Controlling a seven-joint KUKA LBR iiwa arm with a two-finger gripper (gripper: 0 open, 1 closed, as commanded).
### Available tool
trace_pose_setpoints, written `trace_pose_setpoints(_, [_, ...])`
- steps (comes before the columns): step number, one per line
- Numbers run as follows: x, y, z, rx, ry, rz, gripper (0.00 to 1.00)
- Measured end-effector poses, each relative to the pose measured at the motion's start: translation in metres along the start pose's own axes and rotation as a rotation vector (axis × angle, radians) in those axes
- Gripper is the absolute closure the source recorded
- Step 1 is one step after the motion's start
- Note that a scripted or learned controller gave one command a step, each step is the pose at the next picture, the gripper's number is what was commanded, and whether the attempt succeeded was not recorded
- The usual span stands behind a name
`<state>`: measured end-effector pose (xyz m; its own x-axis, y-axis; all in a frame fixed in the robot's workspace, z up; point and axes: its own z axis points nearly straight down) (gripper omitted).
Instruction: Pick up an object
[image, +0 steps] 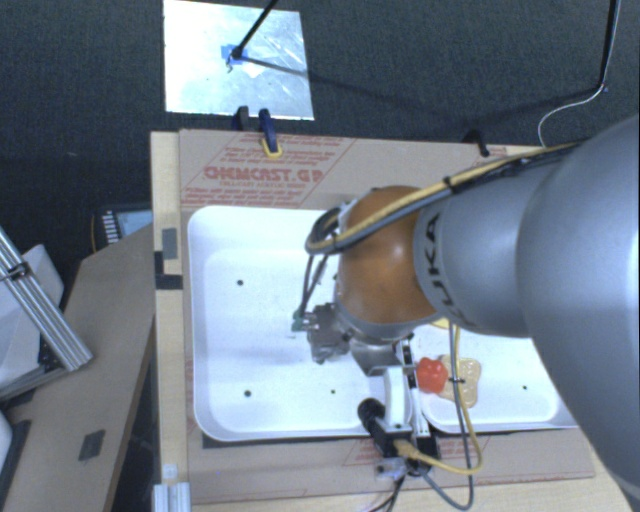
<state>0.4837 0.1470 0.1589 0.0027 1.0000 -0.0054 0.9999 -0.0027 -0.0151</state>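
The big grey arm (530, 250) reaches in over the two white bins. Its orange band (385, 260) hangs above the middle, where the bins meet. The arm's end is pointing down into the bins, but the wrist hides the jaws, so I cannot tell if they are open or closed, or if anything is in them.

A small red thing (431, 375) lies in the right bin (530, 400), close to the bin's near left corner. A pale yellow thing (466, 380) is touching it on the right. The left bin (240, 330) has bare white floor showing.

What could go wrong? The red thing sits close to the bin wall, so the jaws might bump the wall and miss. The two things touch, so the jaws might push one away or pinch both. The yellow cable (460, 420) hangs just beside them and could snag.
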Motion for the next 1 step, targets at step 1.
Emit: trace_pose_setpoints(1, [0.0448, 0.0022, -0.1209, -0.027, 0.012, -0.011, 1.00])
